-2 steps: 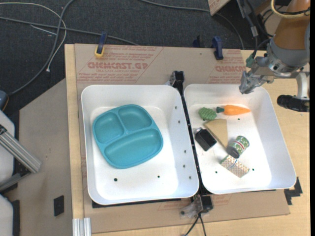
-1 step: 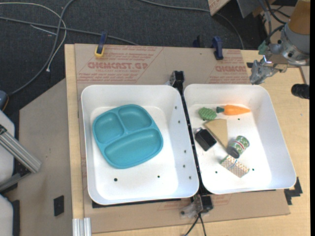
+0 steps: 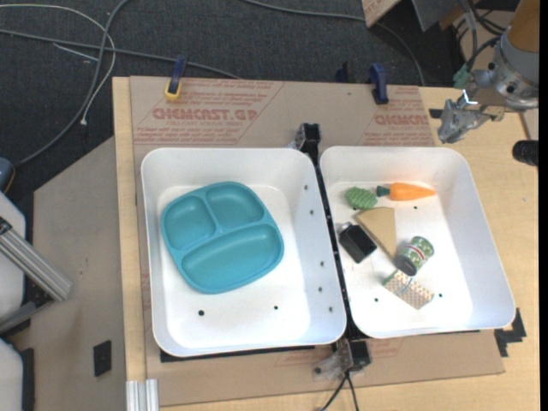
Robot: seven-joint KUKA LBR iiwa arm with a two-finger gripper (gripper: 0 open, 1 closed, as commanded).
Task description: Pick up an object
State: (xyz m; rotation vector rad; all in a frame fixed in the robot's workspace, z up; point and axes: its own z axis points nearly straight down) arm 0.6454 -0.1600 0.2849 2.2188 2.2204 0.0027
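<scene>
My gripper [image 3: 451,125] hangs at the upper right, above the far right corner of the right bin [image 3: 488,229], with nothing between its fingers. Inside that bin lie an orange carrot with a green top [image 3: 402,193], a green knobbly toy [image 3: 361,198], a tan wedge [image 3: 381,227], a black block [image 3: 357,241], a small green-and-white can [image 3: 416,253] and a patterned flat piece [image 3: 409,290]. All of these lie below and left of the gripper.
The left bin [image 3: 171,315] holds a teal divided plate [image 3: 223,235]. Blue clamps [image 3: 177,74] [image 3: 378,82] grip the cardboard sheet at the back. Cables run over the dark floor at upper left, and a cardboard box stands behind the arm.
</scene>
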